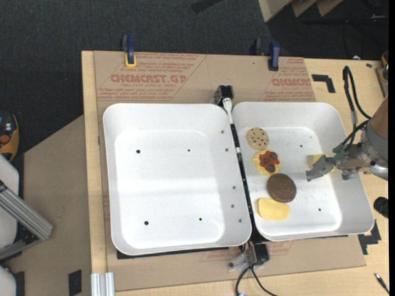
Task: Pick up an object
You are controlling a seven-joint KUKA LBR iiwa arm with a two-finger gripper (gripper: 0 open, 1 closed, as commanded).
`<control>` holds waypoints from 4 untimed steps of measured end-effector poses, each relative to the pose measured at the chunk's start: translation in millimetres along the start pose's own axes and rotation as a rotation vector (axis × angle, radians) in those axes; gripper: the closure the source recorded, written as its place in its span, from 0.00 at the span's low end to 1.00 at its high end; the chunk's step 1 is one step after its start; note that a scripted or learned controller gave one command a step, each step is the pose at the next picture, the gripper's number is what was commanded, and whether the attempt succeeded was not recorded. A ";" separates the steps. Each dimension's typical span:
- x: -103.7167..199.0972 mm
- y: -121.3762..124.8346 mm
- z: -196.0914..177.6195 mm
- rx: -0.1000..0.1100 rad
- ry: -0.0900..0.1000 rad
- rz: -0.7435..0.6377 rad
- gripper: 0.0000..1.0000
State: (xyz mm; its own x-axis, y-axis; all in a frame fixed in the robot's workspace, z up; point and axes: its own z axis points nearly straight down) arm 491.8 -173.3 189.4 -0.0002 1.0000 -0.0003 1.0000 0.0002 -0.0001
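camera view: gripper (316, 167) over right bin (327, 217)

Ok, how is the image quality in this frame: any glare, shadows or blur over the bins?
Camera view: lighting is even and soft; the left bin floor looks bright, near washed out, without hard glare. The gripper casts only a faint shadow on the right bin. The cookie and brown disc are reasonably sharp; fine detail is coarse.
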 end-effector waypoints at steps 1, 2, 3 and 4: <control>49.0 51.3 110.0 0.002 0.003 -0.006 0.00; 44.7 50.8 94.0 -0.003 -0.001 0.000 1.00; 44.8 50.5 94.7 -0.002 -0.001 0.001 0.00; 44.7 51.0 84.1 -0.004 -0.002 0.000 1.00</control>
State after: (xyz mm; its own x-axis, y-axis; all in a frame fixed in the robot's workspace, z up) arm 542.7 -128.6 105.3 0.0002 1.0000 -0.0022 1.0000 -0.0002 0.0042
